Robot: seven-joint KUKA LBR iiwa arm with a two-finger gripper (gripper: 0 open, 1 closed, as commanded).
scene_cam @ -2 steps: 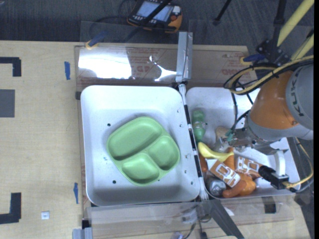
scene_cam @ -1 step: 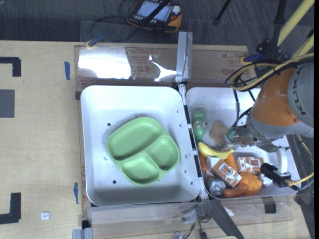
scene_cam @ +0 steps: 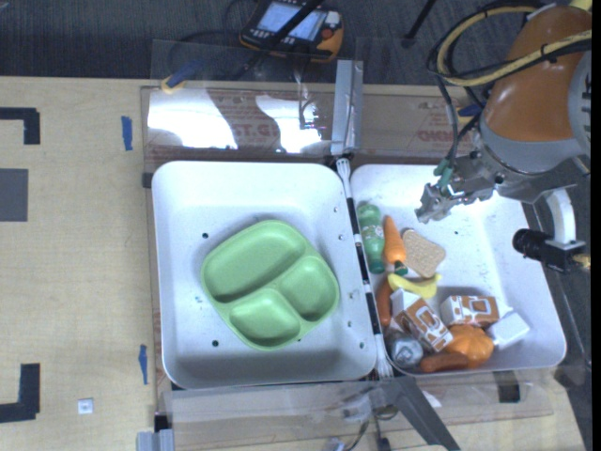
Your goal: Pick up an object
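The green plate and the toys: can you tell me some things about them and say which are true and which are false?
1. The green divided plastic plate lies in the left white bin. True.
2. The plate has toys on it. False: its compartments are bare.
3. The toy food pile lies in the right white bin. True.
4. The gripper hangs over the left bin. False: it is over the right bin.

**Two bins side by side**

The left bin [scene_cam: 178, 252] holds a divided plate [scene_cam: 269, 282] near its middle. The right bin [scene_cam: 526, 252] holds a heap of toy food [scene_cam: 427, 299] against its left wall and near edge. The gripper [scene_cam: 435, 203] hangs above that bin's far part.
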